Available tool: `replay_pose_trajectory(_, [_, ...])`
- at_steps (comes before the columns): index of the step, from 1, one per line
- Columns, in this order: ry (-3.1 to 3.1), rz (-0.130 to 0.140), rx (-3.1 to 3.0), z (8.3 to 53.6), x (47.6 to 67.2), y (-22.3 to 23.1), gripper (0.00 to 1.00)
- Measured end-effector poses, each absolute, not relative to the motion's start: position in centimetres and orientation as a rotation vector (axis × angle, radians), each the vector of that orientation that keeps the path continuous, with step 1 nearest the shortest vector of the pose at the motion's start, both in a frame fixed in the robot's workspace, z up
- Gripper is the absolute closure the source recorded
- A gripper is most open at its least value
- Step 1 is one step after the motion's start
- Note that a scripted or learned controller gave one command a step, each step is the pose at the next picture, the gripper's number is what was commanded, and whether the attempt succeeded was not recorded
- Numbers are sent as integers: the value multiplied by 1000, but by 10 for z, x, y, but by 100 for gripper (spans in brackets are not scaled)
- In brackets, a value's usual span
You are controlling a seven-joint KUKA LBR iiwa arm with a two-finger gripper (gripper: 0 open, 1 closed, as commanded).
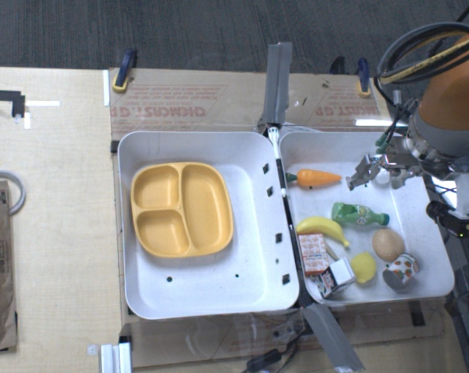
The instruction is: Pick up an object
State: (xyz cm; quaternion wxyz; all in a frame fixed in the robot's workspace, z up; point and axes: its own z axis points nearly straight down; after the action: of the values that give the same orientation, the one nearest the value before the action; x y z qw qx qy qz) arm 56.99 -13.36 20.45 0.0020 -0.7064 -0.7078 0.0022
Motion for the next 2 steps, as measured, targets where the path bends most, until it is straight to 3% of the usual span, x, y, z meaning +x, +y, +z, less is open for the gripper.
replay_pose_trajectory(1, [-2259,5,-2178,96,551,-167,0])
replay_pose_trajectory(2, [-2255,7,-2180,103,551,-167,100])
